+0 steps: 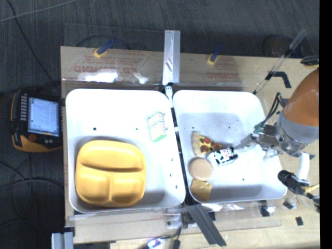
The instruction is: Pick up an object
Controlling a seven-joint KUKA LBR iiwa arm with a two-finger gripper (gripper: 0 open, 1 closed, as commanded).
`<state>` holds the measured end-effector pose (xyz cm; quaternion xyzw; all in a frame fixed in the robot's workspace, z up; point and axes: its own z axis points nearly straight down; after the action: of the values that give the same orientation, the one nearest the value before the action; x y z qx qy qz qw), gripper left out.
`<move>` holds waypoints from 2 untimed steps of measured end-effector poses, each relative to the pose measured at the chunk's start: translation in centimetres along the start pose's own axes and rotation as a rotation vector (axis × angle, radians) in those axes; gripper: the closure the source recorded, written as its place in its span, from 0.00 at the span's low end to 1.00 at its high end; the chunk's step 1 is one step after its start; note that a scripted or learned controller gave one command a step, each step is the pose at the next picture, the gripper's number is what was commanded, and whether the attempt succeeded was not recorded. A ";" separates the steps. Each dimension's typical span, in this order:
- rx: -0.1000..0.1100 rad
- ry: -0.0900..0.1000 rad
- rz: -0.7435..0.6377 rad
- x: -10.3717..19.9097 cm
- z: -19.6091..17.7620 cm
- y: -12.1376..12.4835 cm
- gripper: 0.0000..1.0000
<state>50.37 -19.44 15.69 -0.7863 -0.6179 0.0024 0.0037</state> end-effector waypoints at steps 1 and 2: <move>-0.001 -0.001 -0.130 0.5 0.0 -2.3 0.00; -0.003 -0.002 -0.161 1.7 -7.0 -2.5 0.00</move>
<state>48.37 -17.17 22.69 -0.7339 -0.6792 0.0020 0.0023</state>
